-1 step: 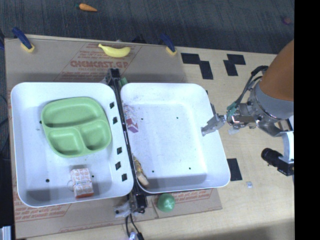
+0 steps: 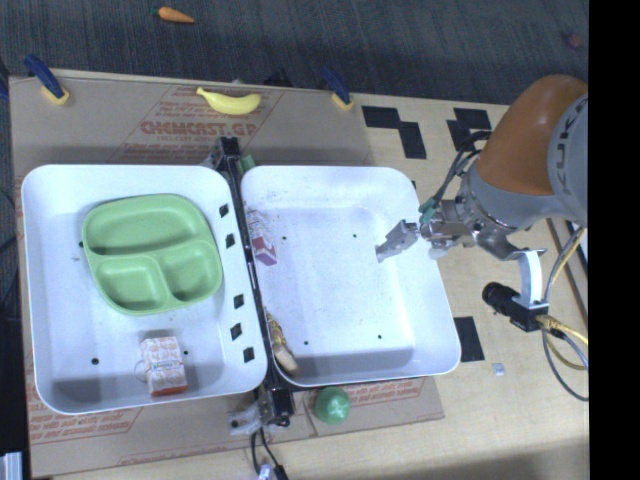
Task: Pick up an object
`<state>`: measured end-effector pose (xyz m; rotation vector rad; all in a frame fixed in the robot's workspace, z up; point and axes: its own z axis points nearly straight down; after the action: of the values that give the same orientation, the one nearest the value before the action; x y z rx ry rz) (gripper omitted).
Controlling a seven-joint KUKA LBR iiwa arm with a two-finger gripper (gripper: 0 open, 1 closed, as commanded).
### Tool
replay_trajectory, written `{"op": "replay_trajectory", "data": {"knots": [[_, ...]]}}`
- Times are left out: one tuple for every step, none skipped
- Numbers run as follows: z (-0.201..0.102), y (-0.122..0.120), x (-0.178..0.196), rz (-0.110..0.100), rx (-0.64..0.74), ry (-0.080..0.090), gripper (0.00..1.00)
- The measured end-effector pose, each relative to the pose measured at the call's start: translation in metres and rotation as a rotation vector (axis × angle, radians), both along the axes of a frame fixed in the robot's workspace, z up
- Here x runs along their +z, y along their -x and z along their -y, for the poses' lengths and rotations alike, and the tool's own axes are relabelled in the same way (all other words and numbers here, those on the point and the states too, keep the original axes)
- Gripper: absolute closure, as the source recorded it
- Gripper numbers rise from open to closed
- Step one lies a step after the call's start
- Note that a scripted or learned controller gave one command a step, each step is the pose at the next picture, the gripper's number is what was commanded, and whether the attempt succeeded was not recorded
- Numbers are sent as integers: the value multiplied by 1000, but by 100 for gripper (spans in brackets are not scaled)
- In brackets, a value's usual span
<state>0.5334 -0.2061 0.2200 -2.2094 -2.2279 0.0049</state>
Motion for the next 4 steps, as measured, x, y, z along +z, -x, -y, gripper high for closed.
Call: {"op": "replay_trajectory", "data": {"knots": [[1,0,1,2,-1,1,0],[1,0,1,2,-1,1,0],[1,0,1,2,-1,1,0],[1,0,1,2,-1,1,0]]}}
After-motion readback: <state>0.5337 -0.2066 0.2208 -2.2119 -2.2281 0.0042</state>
